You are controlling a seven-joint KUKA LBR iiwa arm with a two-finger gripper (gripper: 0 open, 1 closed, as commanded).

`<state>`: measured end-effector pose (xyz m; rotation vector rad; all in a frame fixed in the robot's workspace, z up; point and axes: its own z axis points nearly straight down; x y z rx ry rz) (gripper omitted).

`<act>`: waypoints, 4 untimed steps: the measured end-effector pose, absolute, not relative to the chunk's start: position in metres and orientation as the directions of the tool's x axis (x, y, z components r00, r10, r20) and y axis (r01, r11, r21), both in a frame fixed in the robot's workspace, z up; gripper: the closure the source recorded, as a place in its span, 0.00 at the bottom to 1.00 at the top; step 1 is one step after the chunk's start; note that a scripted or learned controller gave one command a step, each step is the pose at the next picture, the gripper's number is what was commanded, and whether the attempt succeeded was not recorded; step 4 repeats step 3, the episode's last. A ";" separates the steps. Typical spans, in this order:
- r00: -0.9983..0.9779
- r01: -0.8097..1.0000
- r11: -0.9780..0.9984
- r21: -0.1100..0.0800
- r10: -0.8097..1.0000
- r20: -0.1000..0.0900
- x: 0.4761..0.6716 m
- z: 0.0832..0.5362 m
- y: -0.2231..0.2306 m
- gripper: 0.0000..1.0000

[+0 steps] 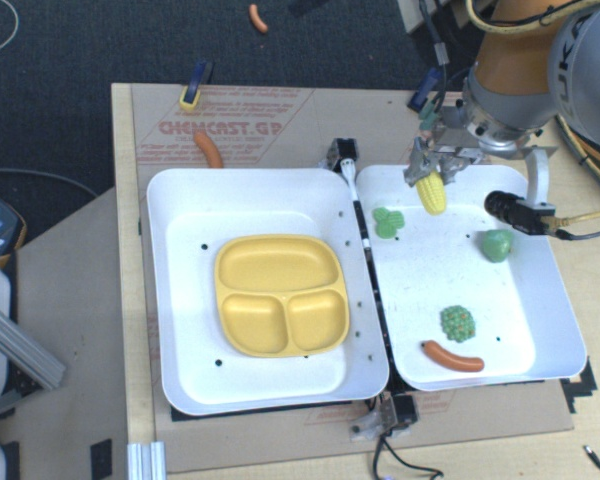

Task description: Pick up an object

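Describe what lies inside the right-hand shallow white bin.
Inside the right-hand shallow white bin: two green toy vegetables, a bumpy green broccoli piece and an orange sausage. The gripper holds a yellow corn cob above it, covering the back corner.

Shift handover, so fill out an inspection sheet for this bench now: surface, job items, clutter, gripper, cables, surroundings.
Surface: left bin holds a yellow divided tray; right bin holds the food.
Job's things: corn cob between the gripper's fingers; green lump, green ball, broccoli, sausage lying in the right bin.
Clutter: second sausage on the cardboard behind the left bin.
Grippers: gripper shut on the corn cob.
Cables: black cable at the right bin's far corner.
Surroundings: small orange piece on the dark floor.
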<state>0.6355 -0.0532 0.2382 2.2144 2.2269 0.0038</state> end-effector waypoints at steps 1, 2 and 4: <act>-0.006 1.000 0.006 0.000 1.000 0.002 0.633 0.242 0.001 1.00; -0.004 1.000 0.004 -0.004 1.000 0.001 0.635 0.216 0.053 1.00; 0.000 1.000 0.000 0.002 1.000 0.001 0.629 0.236 0.049 1.00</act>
